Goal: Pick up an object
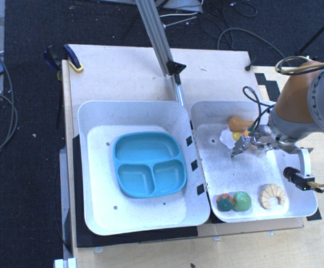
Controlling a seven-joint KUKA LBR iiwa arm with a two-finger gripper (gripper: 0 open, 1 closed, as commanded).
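Two white bins: left bin, right bin. In the left bin, a sky-blue divided tray. In the right bin, toward its far side, an orange object beside a small yellow piece and a white scrap; along its near edge, a green ball, a red-and-green toy, a tan-and-cream croissant shape. Above the right bin, a grey arm with orange band. Under both bins, a pale beige bench; beyond, dark carpet.
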